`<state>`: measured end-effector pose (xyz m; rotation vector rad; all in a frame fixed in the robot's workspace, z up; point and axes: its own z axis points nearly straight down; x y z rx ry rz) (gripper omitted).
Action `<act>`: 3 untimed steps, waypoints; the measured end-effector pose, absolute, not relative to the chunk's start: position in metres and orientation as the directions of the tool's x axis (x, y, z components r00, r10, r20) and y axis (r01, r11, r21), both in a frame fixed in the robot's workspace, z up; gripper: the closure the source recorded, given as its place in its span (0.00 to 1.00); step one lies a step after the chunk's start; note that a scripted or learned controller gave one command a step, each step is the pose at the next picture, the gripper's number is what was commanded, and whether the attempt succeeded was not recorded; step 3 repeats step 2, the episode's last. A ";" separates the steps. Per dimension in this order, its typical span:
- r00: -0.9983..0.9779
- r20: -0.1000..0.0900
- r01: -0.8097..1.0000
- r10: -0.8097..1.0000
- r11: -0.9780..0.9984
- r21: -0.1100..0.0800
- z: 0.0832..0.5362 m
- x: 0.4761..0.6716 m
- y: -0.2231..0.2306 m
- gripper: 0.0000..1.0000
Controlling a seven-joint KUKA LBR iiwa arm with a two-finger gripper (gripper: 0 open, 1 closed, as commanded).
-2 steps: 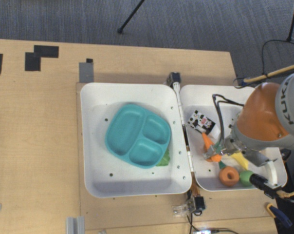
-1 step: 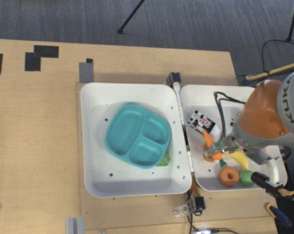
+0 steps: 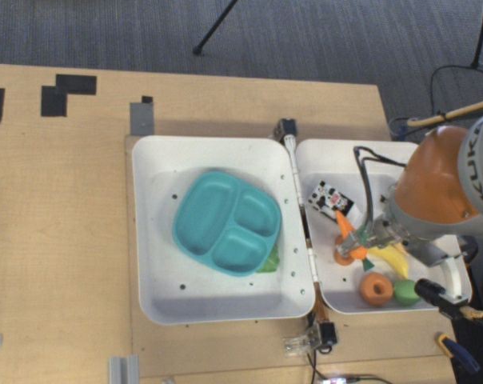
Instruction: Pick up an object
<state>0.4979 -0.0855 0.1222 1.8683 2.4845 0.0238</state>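
Note:
In the right bin (image 3: 385, 152), several small toys lie close together. A black-and-white spotted piece (image 3: 331, 199) lies at the back left. An orange carrot-like piece (image 3: 345, 225) points down toward a small orange round piece (image 3: 342, 255). A yellow banana (image 3: 392, 259) lies beside an orange ring (image 3: 377, 288) and a green lump (image 3: 405, 291). My gripper (image 3: 366, 241) hangs low over the bin, just right of the carrot and right above the banana's left end. The wrist hides what lies directly beneath it.
The left bin (image 3: 157, 238) holds a teal divided plate (image 3: 228, 222), with a green scrap (image 3: 268, 262) peeking out at its lower right corner. A ridge (image 3: 300, 214) separates the two bins. A black cable (image 3: 363, 174) loops above the right bin.

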 end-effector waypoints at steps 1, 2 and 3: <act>-0.180 -0.003 0.984 0.984 0.180 0.010 0.092 0.556 -0.090 1.00; 0.242 0.001 0.970 0.970 -0.242 0.003 0.185 0.556 -0.042 1.00; 0.242 0.001 0.970 0.970 -0.242 0.003 0.185 0.556 -0.042 1.00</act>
